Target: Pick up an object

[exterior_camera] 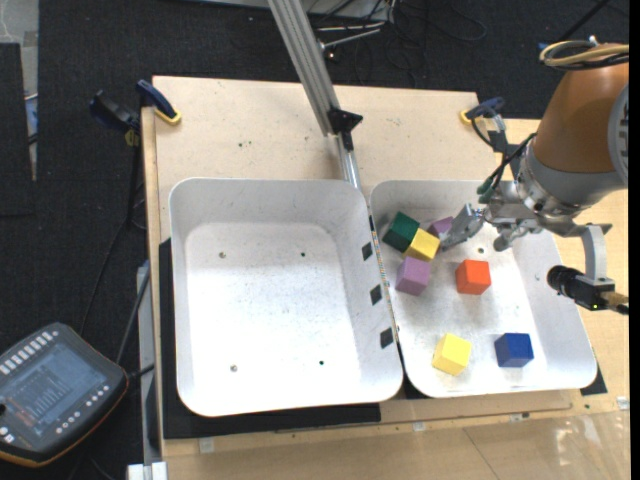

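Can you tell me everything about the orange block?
The orange block is a small cube, plain bright orange with a smooth look, maybe painted wood or plastic. It sits flat on the floor of the right bin, tilted a little so its corners point slantwise. Nothing touches it. The purple block lies to its left, and the gripper hangs above and to its left, not holding it.

Arm over the right bin of blocks

The hand (462, 226) hangs low in the right bin (560, 353), beside the yellow block (424, 244) and green block (401, 232); orange (473, 276), blue (513, 349) blocks lie apart.
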`<state>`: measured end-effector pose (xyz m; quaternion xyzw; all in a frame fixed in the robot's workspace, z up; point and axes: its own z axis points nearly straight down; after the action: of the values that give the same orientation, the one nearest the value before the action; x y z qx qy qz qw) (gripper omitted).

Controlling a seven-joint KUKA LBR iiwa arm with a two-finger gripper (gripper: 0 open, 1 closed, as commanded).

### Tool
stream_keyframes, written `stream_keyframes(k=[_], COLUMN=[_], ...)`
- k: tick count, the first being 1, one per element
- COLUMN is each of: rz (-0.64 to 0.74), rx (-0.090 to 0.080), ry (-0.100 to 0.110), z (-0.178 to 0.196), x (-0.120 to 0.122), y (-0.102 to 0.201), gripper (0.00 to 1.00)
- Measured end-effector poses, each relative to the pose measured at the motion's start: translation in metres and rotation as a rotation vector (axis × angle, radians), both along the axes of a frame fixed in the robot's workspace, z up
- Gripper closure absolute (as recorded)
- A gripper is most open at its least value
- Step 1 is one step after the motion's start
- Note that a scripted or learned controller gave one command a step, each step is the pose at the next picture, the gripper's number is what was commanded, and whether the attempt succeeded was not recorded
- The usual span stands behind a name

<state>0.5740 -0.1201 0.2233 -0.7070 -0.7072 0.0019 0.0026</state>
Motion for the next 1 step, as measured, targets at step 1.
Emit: stream_keyframes(k=[1], rz=[-0.001], rx=[0.0], ry=[0.001], z=[-0.0644], x=[0.0009], y=[0.0022], gripper=[0.0])
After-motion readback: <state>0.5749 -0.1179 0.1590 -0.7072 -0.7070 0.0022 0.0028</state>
